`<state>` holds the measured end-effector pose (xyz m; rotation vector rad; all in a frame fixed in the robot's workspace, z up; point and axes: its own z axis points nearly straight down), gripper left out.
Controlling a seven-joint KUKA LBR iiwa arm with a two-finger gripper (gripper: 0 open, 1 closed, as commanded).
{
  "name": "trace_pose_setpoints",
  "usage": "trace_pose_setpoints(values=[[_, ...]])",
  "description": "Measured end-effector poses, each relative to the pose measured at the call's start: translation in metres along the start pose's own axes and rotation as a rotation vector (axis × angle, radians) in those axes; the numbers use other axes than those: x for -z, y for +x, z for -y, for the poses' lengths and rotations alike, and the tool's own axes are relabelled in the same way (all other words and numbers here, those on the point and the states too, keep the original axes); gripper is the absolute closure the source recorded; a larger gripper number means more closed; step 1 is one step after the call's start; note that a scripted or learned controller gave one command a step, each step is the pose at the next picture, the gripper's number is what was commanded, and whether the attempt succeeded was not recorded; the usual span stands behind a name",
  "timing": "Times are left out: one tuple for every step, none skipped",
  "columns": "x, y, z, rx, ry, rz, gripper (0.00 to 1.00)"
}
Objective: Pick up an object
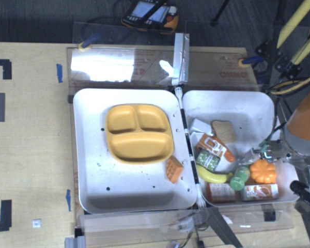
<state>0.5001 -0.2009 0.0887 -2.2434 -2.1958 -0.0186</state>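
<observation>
Bottles and toy food crowd the near end of the right bin (258, 103), where we see the things on offer for picking.

Nearest us lie two bottles with orange-red labels (243, 192), side by side against the near wall; just behind them we see a banana (213, 175), a green bottle (238, 179) and an orange pumpkin (263, 171), then a carton (212, 152) and a slice of bread (225, 132) further back. We find the arm (302, 125) at the right rim of this bin; we cannot tell how its end effector stands. Our left bin (88, 154) carries a yellow divided tray (139, 133) and an orange cracker (173, 170) beside it.
</observation>
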Motion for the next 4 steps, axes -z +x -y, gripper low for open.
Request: trace_pose_setpoints(values=[[0.009,-0.004,-0.001,-0.004,-0.005,0.009,1.00],[0.000,0.013,0.014,0.273,-0.012,0.015,1.00],[0.025,0.038,-0.018,0.268,0.005,0.011,1.00],[0.124,0.083,-0.036,0.184,0.006,0.010,1.00]])
